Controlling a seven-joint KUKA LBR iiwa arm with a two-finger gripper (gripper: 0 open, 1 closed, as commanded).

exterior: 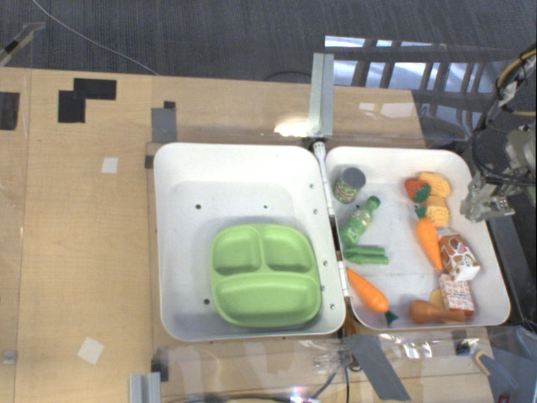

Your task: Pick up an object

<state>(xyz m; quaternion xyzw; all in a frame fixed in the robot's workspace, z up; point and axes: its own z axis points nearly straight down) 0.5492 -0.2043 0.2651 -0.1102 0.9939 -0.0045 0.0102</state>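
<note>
**Nothing lifted yet: the pick is still ahead of us**

We take the right bin (495,259) as our landmark. The gripper (485,205) sits at that bin's right rim, about level with its upper half, over the edge and not over the toys. We cannot tell from this slanted view how it is set, and we see nothing carried by it, so we judge that no object has been picked.

Everything that could be picked lies inside the right bin. Near its upper left corner is a small tin can (349,184), with a green bottle (361,218) just below it and a green pod (366,255) lower still. Along the bin's lower left lies an orange carrot (367,290). Toward the upper right sits a corn cob cluster (431,195), the nearest thing to the gripper. Below it runs a second carrot (429,242), then a red-and-white carton (457,274) against the right wall, and a brown piece (435,312) along the bottom edge.

To the left of the right bin, the left bin (180,175) holds a green divided plate (265,275).

As we judge it, the whole job remains: move in over one toy, descend, close, lift.
</note>
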